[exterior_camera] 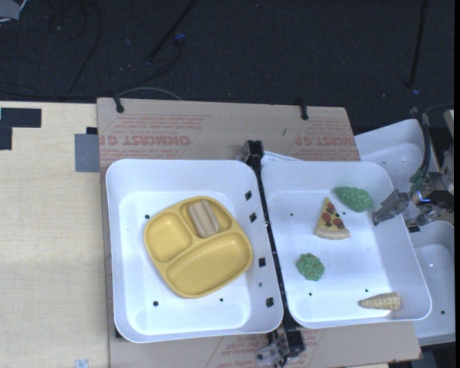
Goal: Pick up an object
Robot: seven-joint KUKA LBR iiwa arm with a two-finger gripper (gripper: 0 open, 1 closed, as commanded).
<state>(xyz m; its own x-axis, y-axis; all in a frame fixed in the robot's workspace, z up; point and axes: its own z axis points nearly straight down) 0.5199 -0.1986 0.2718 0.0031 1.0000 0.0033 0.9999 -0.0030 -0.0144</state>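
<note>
The right bin [399,282] holds a pizza slice [332,221], a green leafy piece [353,198], a small green bunch [310,267] and a pale corn-like piece [380,302]. My gripper [405,212] hangs over the bin's right rim, just right of the leafy piece. It is open, with nothing between its fingers, and one grey finger [388,208] reaches in over the bin. The left bin [130,297] holds a yellow divided plate [172,240] with a tan bun-like piece [205,218] in its upper compartment.
A black divider [265,244] runs between the two bins. Both stand on a cardboard sheet [215,133] on the wooden bench [38,236]. White fittings [437,274] sit beyond the right bin, under the arm.
</note>
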